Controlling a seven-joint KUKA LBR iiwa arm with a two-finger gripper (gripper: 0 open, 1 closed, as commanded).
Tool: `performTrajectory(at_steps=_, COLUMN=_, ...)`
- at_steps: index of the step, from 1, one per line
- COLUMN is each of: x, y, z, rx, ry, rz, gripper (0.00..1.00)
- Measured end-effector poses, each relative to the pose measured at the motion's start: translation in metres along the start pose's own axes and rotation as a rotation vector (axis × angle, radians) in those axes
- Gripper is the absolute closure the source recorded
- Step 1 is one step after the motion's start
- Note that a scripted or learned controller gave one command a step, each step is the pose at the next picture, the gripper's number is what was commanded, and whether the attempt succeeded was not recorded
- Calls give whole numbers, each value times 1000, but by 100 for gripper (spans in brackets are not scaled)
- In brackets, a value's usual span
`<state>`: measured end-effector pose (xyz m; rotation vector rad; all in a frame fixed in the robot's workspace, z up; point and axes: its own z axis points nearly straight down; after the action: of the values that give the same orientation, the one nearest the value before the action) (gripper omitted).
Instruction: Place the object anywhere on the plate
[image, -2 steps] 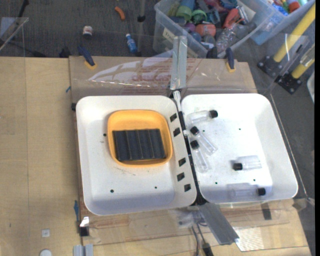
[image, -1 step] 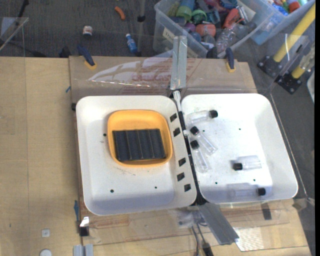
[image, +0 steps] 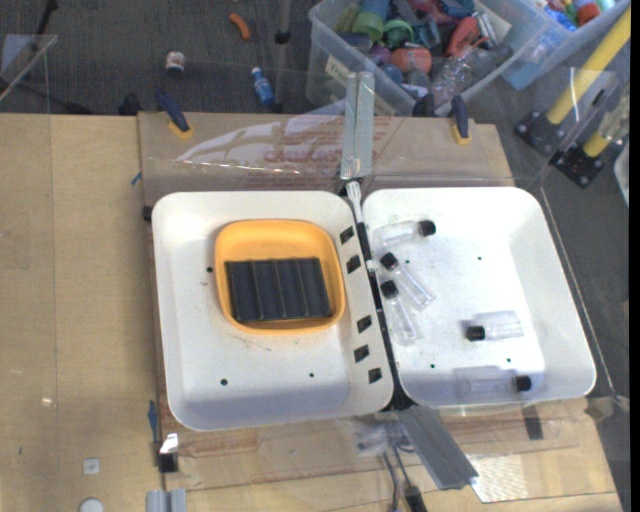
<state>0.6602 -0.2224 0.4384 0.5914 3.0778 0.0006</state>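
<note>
Clear vials with black caps (image: 493, 329) are lying scattered across the right bin (image: 560, 300), several near its left wall. An orange plate (image: 280, 237) carrying a dark ridged block (image: 278, 289) is sitting in the left bin (image: 190, 350).

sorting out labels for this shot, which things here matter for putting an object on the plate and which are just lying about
Belongs to the job:
- orange plate in the left bin
- dark ridged block lying on the plate
- clear vials in the right bin

Just lying about:
- tub of toys behind the bench
- blue clamps
</note>
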Motion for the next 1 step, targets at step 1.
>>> performTrajectory(at_steps=1, x=2, y=1, z=0, rx=0, ry=0, rz=-206, gripper=100)
